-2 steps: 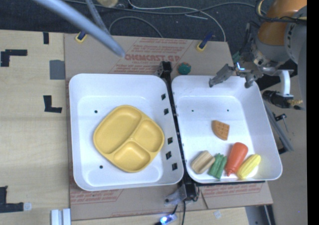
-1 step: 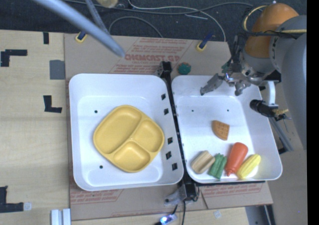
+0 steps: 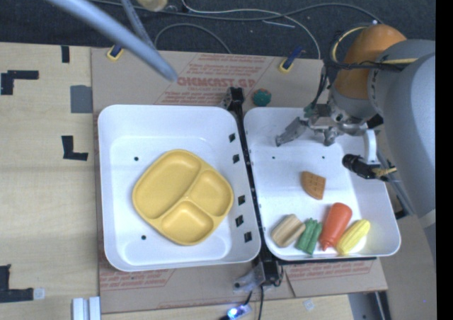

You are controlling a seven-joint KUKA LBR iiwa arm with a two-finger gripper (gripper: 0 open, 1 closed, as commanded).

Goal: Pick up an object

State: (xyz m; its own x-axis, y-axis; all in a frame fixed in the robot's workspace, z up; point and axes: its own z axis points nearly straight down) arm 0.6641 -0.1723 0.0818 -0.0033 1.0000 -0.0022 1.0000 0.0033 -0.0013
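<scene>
1. lying loose on the floor of the right bin [image 3: 265, 170], a brown biscuit-like piece [image 3: 313, 184] sits apart from the rest, the easiest pick, i judge
2. a bread roll [image 3: 286, 230], green piece [image 3: 308, 236], carrot [image 3: 335, 225] and corn cob [image 3: 353, 236] crowd the near edge, touching
3. the gripper [image 3: 283, 137] hangs over the bin's far end, holding nothing; i cannot tell how wide the jaws stand
4. a yellow divided plate [image 3: 182, 197] fills the left bin [image 3: 113, 170]
</scene>
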